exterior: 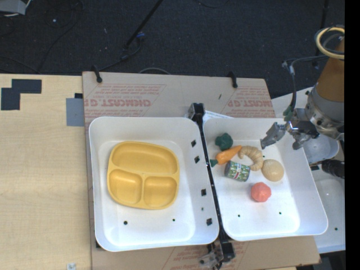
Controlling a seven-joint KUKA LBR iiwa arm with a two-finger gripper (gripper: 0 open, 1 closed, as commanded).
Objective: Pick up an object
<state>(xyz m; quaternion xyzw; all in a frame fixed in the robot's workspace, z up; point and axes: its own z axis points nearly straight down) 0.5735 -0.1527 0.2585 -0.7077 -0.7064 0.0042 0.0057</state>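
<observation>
A red ball [260, 192] is seen nearest in the right bin [292, 218], with a small jar [238, 171], potato [273, 170], carrot [228, 154] and green piece [224, 140] behind. A yellow tray [143, 174] is held in the left bin [107, 218]. The gripper [284, 134] is seen released, empty, above the right bin's far edge.

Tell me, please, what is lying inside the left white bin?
The left white bin holds a yellow divided plate with three compartments. The bin floor beneath the plate is covered.
</observation>
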